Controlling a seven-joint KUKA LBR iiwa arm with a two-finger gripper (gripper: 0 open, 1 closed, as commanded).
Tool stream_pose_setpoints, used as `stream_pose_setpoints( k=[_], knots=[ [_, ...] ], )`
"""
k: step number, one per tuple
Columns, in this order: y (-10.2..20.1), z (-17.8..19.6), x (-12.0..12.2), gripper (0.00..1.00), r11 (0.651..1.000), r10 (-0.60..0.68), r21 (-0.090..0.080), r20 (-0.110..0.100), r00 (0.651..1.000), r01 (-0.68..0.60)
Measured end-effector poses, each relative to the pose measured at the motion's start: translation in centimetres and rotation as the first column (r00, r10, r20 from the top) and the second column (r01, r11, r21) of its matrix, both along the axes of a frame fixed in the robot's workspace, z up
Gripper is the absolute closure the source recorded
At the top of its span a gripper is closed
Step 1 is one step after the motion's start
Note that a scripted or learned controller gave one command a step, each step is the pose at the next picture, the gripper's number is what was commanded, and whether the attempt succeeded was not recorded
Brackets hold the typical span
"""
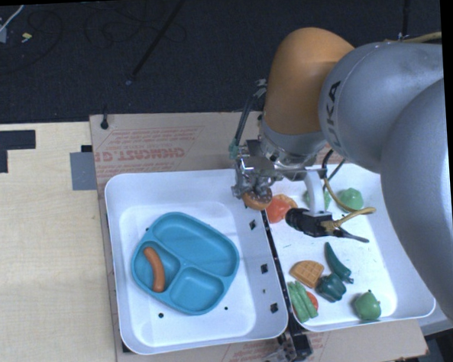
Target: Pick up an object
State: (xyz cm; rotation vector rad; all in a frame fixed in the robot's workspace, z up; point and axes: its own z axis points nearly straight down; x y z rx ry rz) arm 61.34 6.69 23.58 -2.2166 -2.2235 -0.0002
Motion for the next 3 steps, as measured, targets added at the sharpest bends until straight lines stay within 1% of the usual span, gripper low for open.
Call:
stream_pose_setpoints(
  k=[1, 2, 3],
  knots=[
    [0.1, -2.0, -0.5, 1.00, 1.000, -0.003, -0.002, -0.004, 1.000, 0.003],
    [0.3, -0.8, 0.9, 1.00, 1.000, 0.001, -0.002, 0.001, 1.000, -0.001],
    [-0.2, -0.7, -1.1, 1.00, 1.000, -0.005, -0.002, -0.004, 1.000, 0.005]
  ],
)
